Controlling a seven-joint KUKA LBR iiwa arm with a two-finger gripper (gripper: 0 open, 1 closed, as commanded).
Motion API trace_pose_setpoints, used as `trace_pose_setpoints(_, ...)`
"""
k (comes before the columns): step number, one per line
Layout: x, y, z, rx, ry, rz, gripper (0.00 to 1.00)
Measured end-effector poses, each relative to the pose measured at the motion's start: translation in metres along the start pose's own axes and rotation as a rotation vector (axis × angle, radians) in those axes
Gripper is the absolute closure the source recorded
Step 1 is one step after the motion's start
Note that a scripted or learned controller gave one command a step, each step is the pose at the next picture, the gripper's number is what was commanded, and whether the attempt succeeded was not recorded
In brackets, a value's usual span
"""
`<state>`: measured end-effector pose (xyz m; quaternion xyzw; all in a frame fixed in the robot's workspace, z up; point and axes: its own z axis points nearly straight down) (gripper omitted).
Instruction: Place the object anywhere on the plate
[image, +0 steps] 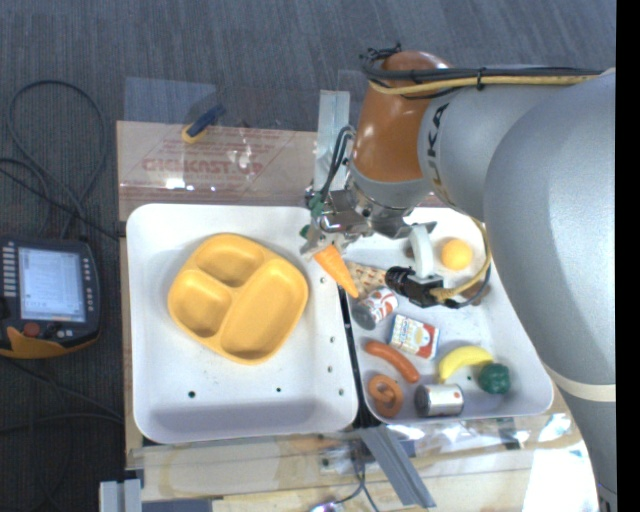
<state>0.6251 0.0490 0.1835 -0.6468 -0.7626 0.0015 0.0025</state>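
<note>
The arm (520, 170) is the largest thing here, reaching in from the right with its orange band over the back of the right bin (520, 345), placed so the wrist can hang straight down above the divide between the 2 bins. The left bin (150, 400) comes next, and it carries just the yellow plate (238, 296), a 3-compartment dish lying flat in the middle and well open from above, which suits a task that allows a drop anywhere on it. The right bin holds the clutter: a banana (462, 360), a sausage (393, 361), a small carton (413, 335), a silver can (439, 400), a green piece (493, 378), a brown doughnut shape (385, 393) and a fried egg (455, 254), all crowded toward the front and right. The gripper (326, 232) sits just above the wall between the bins, and an orange carrot (335, 268) hangs tilted right beneath it, its upper end seemingly pinched in the closed jaws, though the contact itself is small and hard to see. The carrot is thus at the inner edge of the right bin, just beside the plate's right rim but not over it. My judgement is that a short move left is what the task needs before release.
</note>
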Motion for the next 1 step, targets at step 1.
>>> trace_pose_setpoints(1, -0.0054, 0.0001, -0.0017, -0.002, -0.002, 0.008, 0.00)
